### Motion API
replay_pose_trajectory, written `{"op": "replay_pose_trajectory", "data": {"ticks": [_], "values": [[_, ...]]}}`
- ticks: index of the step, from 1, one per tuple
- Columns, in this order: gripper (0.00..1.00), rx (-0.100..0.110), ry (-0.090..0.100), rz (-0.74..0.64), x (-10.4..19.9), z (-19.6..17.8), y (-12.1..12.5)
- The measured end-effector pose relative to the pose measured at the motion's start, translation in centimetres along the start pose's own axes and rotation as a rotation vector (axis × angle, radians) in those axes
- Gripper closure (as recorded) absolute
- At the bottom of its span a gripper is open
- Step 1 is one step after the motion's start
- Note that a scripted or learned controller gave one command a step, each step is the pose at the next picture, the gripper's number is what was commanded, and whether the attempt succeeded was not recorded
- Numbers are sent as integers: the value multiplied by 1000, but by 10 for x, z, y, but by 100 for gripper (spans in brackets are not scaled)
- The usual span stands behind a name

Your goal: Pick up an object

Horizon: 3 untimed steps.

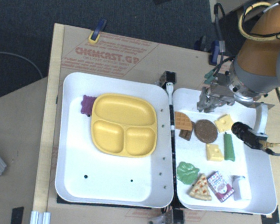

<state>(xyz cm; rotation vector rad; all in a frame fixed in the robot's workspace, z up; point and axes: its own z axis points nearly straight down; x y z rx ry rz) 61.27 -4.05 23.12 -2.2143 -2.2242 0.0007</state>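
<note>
My gripper [208,105] hovers at the right bin's [266,180] far edge, just beside a brown cookie [205,130]; whether it is open I cannot tell. Nothing looks lifted yet; the whole pick remains.

tool [208,105] above right bin [262,177], yellow tray [124,124]
</note>
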Motion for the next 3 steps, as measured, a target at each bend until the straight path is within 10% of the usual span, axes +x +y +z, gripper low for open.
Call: {"op": "replay_pose_trajectory", "data": {"ticks": [2,3], "values": [[100,-1,-2,3,83,16,-6],[100,-2,-1,5,75,9,-10]]}}
